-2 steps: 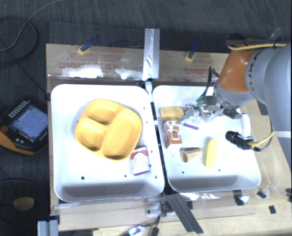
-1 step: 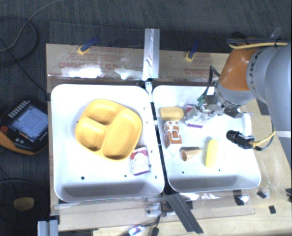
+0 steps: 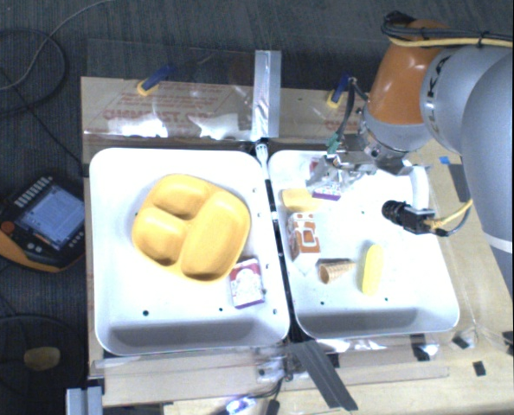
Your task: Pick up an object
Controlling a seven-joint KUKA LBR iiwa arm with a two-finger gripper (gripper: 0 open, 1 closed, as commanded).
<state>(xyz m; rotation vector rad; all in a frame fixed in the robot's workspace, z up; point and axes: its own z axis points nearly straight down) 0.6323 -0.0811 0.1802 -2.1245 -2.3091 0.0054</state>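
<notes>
Reaching in from the right, the arm had its claw (image 3: 337, 169) low over the far left corner of the right bin (image 3: 413, 314), the landmark for everything here. Whether the claw stood wide or narrow could not be told from above, and nothing was plainly seen held in it.

Directly under and touching the claw's outline lay a small white and purple packet (image 3: 324, 186), in the bin's far left part. Just toward the near side of that packet, against the bin's left wall, sat a pale yellow block (image 3: 298, 200), and nearer again an orange and white carton (image 3: 304, 234), its long axis running far to near. Toward the bin's near middle lay an ice-cream cone (image 3: 334, 271), and beside it a yellow banana-like piece (image 3: 372, 269), lengthwise far to near.

By my judgement the packet was the likely target, since it lay straight below the claw and needed only a short descent. The crowding yellow block beside it could foul one side of the grasp.

The left bin (image 3: 118, 318) held a large yellow moulded thing (image 3: 190, 226) and a small pink-edged box (image 3: 247, 284).
</notes>
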